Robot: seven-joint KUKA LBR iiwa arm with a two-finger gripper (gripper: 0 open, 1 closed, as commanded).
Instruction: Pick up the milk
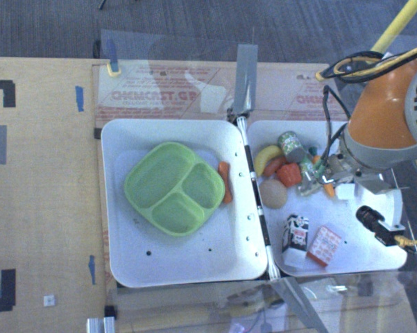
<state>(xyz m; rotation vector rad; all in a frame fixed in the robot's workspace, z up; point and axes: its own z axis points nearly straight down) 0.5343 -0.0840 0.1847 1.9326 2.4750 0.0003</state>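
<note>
Hanging low over the right bin [364, 252], the gripper [311, 179] is at the end of the grey and orange arm [380, 116], which comes in from the right side of the view. How far the gripper is open I cannot tell, because its tip is mixed with the things under it, and I see nothing clearly held in it. The milk [296, 233], a small white carton with black marks, is nearer to the front edge of the bin than the gripper and a little to its left, clearly apart from it. Just beside the milk, on its right, lies a red box [325, 245], which is almost straight in front of the gripper. Directly to the left of the gripper is a red round fruit [289, 174], very close to it. Further left and slightly behind is a yellow banana [266, 158], and behind the gripper to the left is a small can [289, 144] lying on its side. A brownish round thing [274, 194] sits to the left of the gripper and slightly forward, between the red fruit and the milk. Well apart to the left, in the left bin [125, 255], a green divided plate [175, 188] lies with an orange carrot [225, 181] at its right edge.
</note>
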